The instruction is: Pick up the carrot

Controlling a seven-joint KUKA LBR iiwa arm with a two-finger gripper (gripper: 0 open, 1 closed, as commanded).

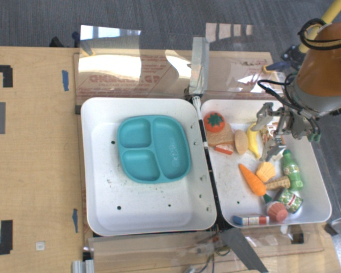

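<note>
The hand (pixel 274 134) is seen hanging over the far part of the right bin (pixel 324 201), fingers pointed down toward the pile of toy food. Whether it's spread or pressed together can't really be told from here, the metal bits blur into the stuff underneath. Nothing is visibly gripped between the fingers. One fingertip looks to be right by the banana (pixel 253 141), though actual contact can't be confirmed.

The arm is reached in from the right, with its orange band (pixel 323 61) sitting high above the wrist and black cables looped around it.

The carrot (pixel 252 180) is found lying in the middle of the right bin, tilted, with its green end pointing toward the near right. It's just nearer than the hand and well clear of it. A yellow wedge-shaped piece (pixel 266 171) is tucked against its right side.

Also spotted in that bin: a tomato (pixel 214 121) at the far left corner, a green bottle (pixel 291 173) on the right.

The left bin (pixel 96 169) is occupied by a teal divided plate (pixel 154 148). Both bins are parked on the bench (pixel 28 152).
</note>
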